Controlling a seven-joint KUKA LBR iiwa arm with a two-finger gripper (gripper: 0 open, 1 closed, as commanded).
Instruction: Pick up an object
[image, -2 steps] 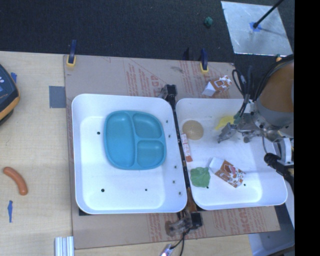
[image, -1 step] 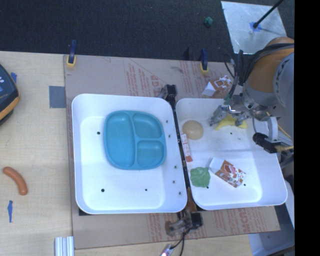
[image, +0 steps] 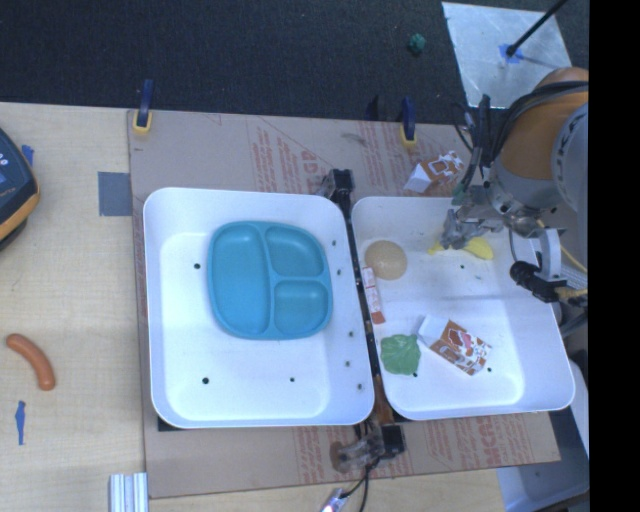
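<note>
My gripper (image: 460, 236) is down in the right bin (image: 530, 385) near its far edge, just left of a small yellow object (image: 481, 249). A beige round object (image: 386, 259) lies at the bin's far left. A green crumpled piece (image: 400, 354) sits near the left wall. Beside it lies a white and brown packet (image: 456, 347). A narrow red and white strip (image: 372, 296) lies along the left wall. The view does not let me make out how the fingers stand.
The left bin (image: 170, 390) holds a blue divided plate (image: 270, 279). A snack packet (image: 436, 173) lies on the cardboard behind the right bin. An orange sausage-shaped item (image: 31, 360) rests on the bench at far left. A dark device (image: 14, 190) sits at the left edge.
</note>
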